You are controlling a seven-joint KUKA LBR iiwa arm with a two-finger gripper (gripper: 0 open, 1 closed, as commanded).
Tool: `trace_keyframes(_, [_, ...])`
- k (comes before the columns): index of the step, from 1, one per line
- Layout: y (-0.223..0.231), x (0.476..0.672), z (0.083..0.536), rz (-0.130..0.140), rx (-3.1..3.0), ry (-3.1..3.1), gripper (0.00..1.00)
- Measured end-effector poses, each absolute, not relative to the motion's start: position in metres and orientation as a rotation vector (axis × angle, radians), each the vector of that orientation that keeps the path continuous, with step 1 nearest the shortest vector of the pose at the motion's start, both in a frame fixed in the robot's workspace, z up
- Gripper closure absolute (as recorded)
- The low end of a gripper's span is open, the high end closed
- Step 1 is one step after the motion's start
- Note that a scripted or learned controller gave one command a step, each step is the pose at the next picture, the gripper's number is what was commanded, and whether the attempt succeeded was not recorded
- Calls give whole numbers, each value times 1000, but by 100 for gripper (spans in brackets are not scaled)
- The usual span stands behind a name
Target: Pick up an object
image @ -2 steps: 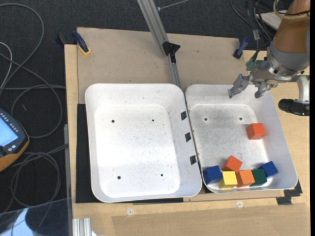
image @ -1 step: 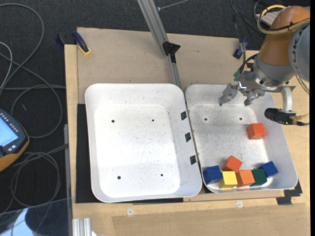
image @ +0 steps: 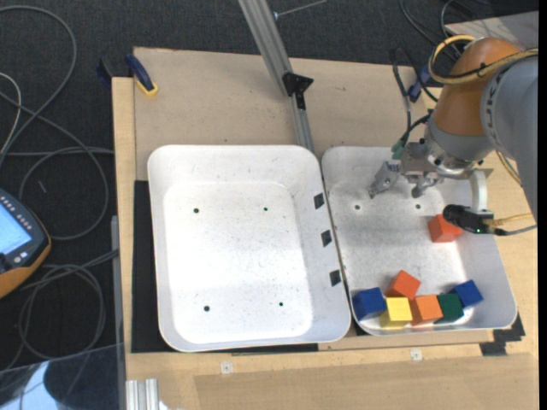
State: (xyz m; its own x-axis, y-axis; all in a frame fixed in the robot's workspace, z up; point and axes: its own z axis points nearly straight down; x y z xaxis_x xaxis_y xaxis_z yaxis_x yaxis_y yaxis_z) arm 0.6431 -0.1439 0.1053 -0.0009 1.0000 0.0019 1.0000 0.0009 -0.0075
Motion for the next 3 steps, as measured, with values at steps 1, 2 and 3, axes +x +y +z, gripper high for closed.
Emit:
trace_keyframes(1, [-144,646,121,-3,-2221,-2223,100])
trace_keyframes(2, [-139,648,166,-6,-2223,-2227,100])
trace_keyframes(3, [-140,640,225,-8,-2226,-2228,100])
